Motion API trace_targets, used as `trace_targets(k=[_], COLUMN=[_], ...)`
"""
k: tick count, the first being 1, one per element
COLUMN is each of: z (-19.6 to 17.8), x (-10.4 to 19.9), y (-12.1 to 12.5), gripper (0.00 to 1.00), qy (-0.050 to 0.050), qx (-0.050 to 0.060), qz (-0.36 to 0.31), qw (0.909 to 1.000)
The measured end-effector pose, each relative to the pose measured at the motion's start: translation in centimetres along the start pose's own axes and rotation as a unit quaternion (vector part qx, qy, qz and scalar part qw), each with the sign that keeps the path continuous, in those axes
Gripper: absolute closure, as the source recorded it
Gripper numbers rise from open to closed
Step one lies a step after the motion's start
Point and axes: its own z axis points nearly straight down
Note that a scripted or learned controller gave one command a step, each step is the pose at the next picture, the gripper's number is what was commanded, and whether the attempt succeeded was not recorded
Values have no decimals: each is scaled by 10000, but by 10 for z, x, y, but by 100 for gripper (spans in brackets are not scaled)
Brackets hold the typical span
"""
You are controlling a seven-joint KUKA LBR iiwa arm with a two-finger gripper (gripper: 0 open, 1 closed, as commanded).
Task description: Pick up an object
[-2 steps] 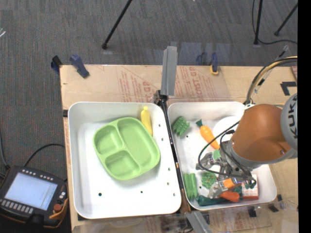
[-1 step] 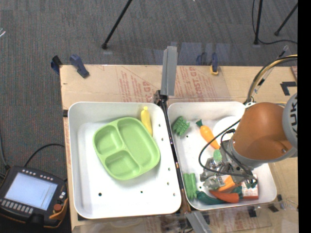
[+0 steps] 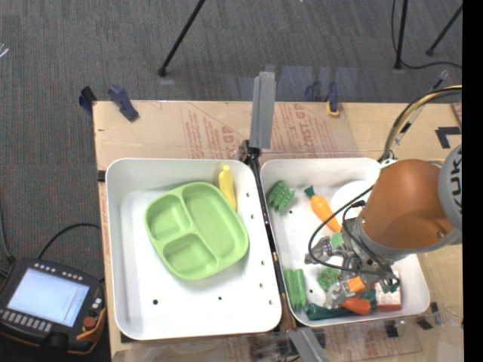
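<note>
My gripper point(image 3: 355, 274) reaches down into the right bin point(image 3: 302, 173), low in its front right part, under the orange wrist band. It hangs over a cluster of small toys: a green piece point(image 3: 329, 279), an orange and red piece point(image 3: 355, 305) and a dark green piece point(image 3: 326, 313). An orange carrot point(image 3: 323, 207) lies farther back in the same bin, with a green ridged toy point(image 3: 281, 195) to its left. A green pod point(image 3: 296, 288) lies by the bin's left wall. The arm hides the bin's right side.
The left bin point(image 3: 128, 308) holds a green three-part plate point(image 3: 196, 229) and a yellow toy point(image 3: 227, 186) at its back right. A grey upright post point(image 3: 263, 111) stands behind the bins. A teach pendant point(image 3: 49, 302) lies at the lower left.
</note>
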Motion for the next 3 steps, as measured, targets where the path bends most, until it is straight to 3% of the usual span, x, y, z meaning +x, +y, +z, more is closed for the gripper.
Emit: trace_targets(k=[1,2,3], z=[-9,-9,-18], x=[-1,-1,-2], y=[1,2,3], gripper=[100,0,100], qy=[-6,0,-11], qx=[-7,-9,-13], qz=[-14,-15,-27], qw=[10000,10000,10000])
